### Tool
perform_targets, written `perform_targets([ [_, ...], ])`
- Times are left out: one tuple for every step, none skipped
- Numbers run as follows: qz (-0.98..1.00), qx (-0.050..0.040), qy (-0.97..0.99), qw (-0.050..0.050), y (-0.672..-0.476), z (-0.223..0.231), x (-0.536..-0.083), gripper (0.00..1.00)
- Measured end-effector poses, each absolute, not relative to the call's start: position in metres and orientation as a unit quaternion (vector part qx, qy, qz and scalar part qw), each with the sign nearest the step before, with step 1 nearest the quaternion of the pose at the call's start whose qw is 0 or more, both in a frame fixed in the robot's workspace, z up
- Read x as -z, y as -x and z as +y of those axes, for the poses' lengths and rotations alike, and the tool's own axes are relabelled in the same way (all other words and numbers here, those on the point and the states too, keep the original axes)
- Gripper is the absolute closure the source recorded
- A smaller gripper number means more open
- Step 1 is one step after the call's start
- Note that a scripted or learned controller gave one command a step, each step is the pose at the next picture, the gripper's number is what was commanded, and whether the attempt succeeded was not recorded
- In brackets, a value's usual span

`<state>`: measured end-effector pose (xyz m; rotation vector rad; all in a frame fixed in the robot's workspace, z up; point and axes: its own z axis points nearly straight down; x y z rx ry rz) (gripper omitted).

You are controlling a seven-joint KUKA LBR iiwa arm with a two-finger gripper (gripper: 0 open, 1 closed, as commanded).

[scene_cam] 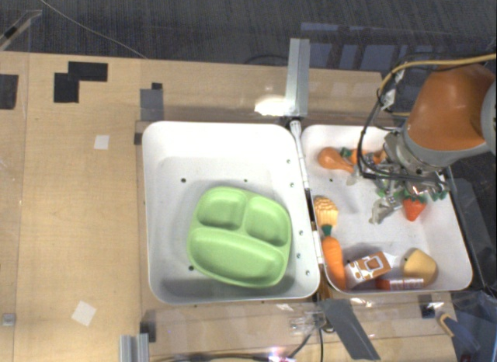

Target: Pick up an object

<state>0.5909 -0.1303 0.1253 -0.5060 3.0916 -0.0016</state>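
Hovering low at right of frame, the gripper (386, 207) seems mid-approach inside the right bin (460, 232); its fingers' state I cannot tell; the nearest candidate, a small carrot-like toy (415, 209), lies just beside it; next comes a straddle and squeeze.

A green divided plate (241, 236) lies in the left bin (167, 158), while the gripper (392, 201) hangs over toy food in the right bin (458, 267).

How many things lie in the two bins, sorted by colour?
Green: 1, the divided plate
Orange: 3, a carrot, a squash-shaped toy, a small carrot
Yellow or tan: 2, a corn cob, a wedge
Printed carton: 1
Total: 7
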Motion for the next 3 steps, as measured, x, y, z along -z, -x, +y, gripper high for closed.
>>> perform_targets([
  [0.972,0.0042,0.236,0.010,-0.545,-0.101,-0.091,0.00],
  [0.960,0.0017,0.279,0.008,-0.637,-0.103,-0.088,0.00],
  [0.924,-0.0002,0.383,0.003,-0.670,-0.139,-0.095,0.00],
])
